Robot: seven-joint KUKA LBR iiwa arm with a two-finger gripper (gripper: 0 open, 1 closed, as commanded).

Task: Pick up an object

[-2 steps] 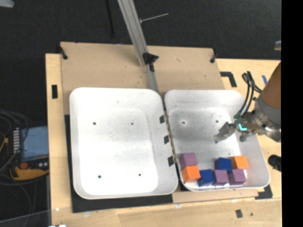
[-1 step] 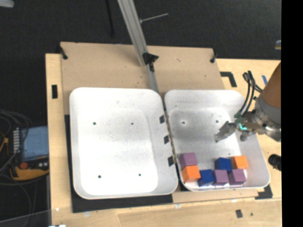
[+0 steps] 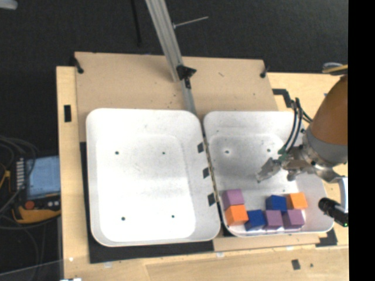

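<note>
wooden bench, two white bins

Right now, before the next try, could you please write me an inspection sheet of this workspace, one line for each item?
Surface: pale wooden bench bearing two shallow white plastic bins; left bin, right bin.
Job's things: small cubes clustered along the right bin's near edge: two orange cubes, two blue cubes, three purple cubes.
Clutter: nothing seen in the bins besides the cubes.
Grippers: two-finger gripper over the right bin, above the cubes, nothing seen in it.
Cables: dark cables run along the arm; more at the far left beside a blue box.
Surroundings: dark floor; slanted metal rail behind the bins.
</note>
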